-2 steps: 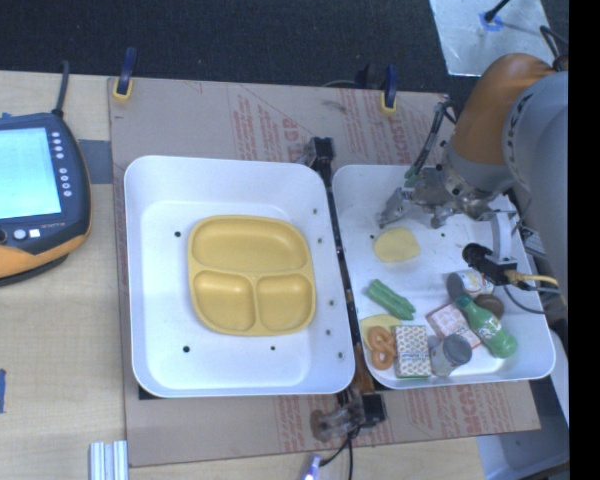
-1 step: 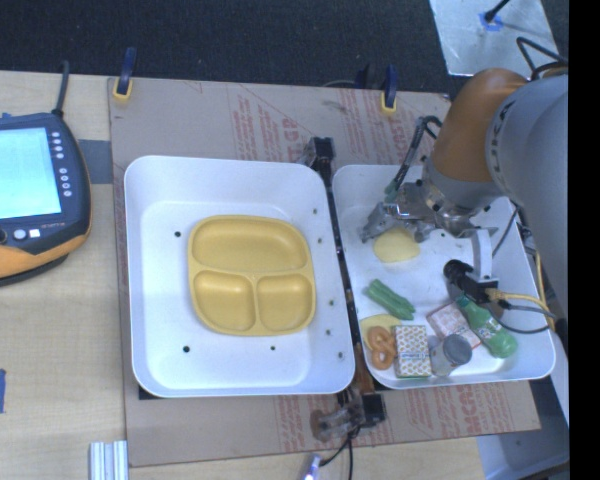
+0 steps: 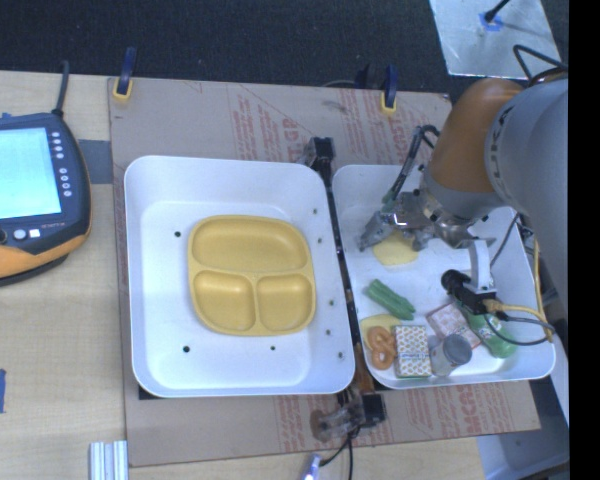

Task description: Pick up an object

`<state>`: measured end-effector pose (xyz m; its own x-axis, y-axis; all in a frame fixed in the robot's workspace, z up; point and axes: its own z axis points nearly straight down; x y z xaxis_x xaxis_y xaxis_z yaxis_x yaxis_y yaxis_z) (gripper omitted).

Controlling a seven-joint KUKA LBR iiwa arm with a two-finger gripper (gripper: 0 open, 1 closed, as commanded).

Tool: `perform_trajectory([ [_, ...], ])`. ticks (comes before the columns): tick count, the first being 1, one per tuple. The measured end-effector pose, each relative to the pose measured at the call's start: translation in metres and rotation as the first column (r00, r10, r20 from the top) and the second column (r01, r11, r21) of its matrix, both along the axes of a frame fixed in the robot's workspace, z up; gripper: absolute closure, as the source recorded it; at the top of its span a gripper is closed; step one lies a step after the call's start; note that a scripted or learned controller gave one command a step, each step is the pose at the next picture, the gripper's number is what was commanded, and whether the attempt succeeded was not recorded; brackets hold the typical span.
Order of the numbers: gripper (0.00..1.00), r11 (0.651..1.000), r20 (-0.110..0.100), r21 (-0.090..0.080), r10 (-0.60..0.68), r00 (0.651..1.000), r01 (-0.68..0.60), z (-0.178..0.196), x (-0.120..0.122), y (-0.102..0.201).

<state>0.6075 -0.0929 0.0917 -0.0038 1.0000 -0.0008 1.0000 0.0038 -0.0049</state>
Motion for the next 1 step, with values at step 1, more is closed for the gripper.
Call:
perform_trajectory([
  [1,0.00,1.000,0.000,0.000,0.001,1.000,-0.001,-0.0002,-0.0171,-0.0106],
])
